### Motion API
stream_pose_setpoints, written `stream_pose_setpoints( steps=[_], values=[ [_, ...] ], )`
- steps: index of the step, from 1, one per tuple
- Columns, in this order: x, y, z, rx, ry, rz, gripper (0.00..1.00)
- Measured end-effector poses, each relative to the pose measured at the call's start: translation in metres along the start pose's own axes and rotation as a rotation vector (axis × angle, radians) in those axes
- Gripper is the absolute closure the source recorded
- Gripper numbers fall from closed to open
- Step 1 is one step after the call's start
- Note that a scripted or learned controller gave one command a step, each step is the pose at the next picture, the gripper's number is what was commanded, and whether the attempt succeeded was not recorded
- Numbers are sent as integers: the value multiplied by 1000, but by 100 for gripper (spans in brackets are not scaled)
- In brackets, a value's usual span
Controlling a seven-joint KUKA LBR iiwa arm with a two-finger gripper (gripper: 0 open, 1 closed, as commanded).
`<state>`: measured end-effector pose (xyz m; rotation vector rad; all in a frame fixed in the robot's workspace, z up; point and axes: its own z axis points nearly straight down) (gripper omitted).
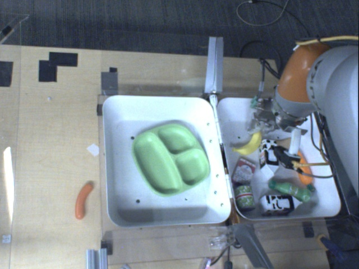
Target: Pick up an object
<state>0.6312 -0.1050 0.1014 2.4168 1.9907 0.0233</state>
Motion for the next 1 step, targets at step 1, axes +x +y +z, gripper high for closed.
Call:
stream_pose_setpoints(
  steps=[1],
  values=[
    [61, 29, -106, 11, -6, 245, 100]
  ],
)
